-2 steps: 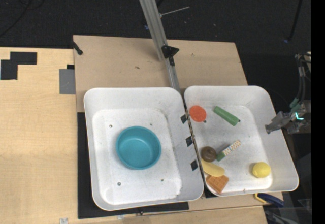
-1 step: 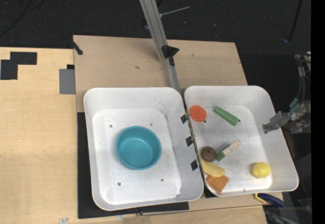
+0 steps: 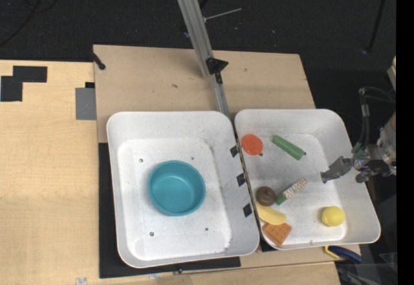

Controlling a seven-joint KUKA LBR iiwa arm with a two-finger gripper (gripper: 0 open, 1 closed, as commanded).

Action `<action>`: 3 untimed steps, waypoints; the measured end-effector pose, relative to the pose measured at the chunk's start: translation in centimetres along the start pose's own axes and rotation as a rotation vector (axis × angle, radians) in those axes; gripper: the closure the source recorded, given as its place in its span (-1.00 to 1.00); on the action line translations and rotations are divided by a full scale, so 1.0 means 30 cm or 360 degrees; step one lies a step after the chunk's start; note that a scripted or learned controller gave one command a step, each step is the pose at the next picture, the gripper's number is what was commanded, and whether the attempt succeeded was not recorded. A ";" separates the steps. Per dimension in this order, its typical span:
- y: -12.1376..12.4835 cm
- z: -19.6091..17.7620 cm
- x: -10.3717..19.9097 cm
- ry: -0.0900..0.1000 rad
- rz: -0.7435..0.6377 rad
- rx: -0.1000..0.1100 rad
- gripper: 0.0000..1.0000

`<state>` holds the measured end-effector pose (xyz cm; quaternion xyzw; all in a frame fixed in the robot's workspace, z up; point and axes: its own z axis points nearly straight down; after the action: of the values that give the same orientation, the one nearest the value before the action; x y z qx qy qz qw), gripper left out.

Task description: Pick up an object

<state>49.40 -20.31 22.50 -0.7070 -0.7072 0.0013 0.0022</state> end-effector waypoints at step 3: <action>-0.003 0.310 0.006 -0.0002 0.0002 -0.0007 1.00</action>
<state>49.27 -20.13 13.21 -0.7075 -0.7067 0.0002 0.0002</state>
